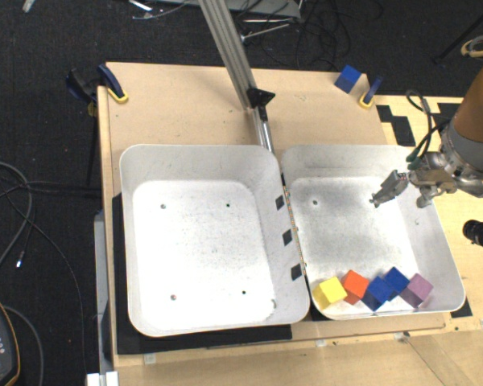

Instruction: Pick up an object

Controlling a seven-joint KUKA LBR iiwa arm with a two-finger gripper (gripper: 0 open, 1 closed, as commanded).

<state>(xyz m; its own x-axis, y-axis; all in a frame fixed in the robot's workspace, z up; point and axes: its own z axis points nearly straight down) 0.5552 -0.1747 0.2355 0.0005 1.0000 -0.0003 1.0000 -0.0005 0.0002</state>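
Several small cubes lie in a row at the near edge of the right bin (435, 240): a yellow cube (330, 293), an orange cube (355, 285), two blue cubes (386, 287) touching each other, and a purple cube (418, 289). My gripper (403, 196) hangs over the far right part of that bin, well behind the cubes. Its fingers are spread open with nothing between them.
The left bin (137, 215) sits beside the right one. Another blue cube (348, 78) rests on the bench by a yellow clamp (367, 95) at the far right. A slanted metal pole (229, 47) crosses the bench's far side. Clamps grip the far left corner.
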